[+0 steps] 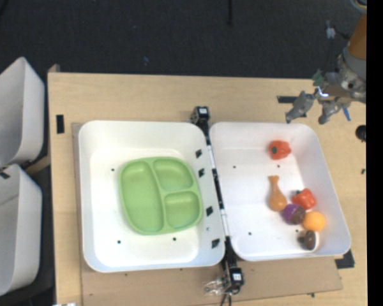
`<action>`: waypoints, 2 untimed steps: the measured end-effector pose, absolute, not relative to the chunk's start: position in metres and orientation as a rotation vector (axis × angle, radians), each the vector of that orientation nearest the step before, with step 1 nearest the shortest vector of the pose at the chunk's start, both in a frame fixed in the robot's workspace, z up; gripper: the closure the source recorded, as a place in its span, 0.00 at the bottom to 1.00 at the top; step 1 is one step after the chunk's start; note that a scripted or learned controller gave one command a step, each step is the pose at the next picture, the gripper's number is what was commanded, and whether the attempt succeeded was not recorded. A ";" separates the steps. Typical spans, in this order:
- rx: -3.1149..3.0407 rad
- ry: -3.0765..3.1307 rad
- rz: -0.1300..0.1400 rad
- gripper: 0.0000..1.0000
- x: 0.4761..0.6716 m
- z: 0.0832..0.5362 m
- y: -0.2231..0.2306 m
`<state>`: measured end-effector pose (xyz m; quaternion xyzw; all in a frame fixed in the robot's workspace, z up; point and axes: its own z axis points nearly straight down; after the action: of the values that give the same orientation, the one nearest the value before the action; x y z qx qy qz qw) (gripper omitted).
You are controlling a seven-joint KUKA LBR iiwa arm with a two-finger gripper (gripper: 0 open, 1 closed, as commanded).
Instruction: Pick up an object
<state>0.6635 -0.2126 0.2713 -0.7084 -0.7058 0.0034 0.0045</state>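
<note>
Jaws point(314, 107) spread open, holding nothing, hanging just past the far edge of the right bin point(255, 244). Inside that bin: red pepper point(279, 149) (far end), orange gourd point(276, 194), more toys nearby.

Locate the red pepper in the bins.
The red pepper lies in the right bin near its far wall, apart from the other toys clustered toward the near right corner, with the orange gourd-shaped piece nearest below it.
</note>
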 end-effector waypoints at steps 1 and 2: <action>-2.225 -2.222 -0.002 0.00 0.665 0.281 -0.212; -2.224 -2.222 0.002 0.00 0.663 0.239 -0.219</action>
<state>0.6630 -0.2185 0.2386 -0.7074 -0.7068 0.0007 -0.0013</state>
